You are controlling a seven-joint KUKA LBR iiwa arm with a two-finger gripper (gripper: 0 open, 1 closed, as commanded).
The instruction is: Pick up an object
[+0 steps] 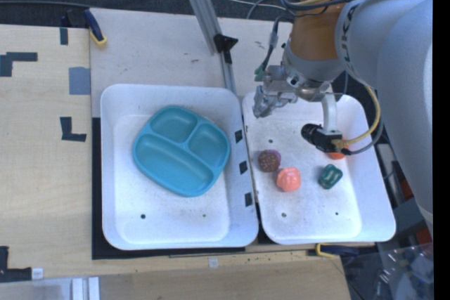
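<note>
bench: light wood-grain top, lying flat, dark tape marks sitting along its left part
clamp: blue and yellow, sitting at the bench's far edge near the left bin's far-left corner
left bin: shallow white tray, rounded corners, speckled matte floor, lying beside the right bin with edges touching
plate: teal plastic, rounded, three moulded compartments, smooth and slightly glossy, resting tilted across the middle of the left bin
metal bar: grey aluminium profile, slanting from the top edge down to the far seam between the bins, black bracket at its lower end
right bin: same white shallow tray, speckled floor
gripper: grey metal, hanging over the far-left corner of the right bin; cannot tell how it is set, nothing visible in it
brown object: small, round, rough-looking, dark brown with purplish tint, lying in the left-middle of the right bin
orange object: small, rounded, salmon-orange, smooth, lying just beside the brown one toward the near edge
green object: small, dark green, blocky, lying near the right bin's right side, apart from the orange one
arm: grey smooth casing, glossy orange band above the wrist, black cables looping, reaching in over the right bin's far edge
</note>
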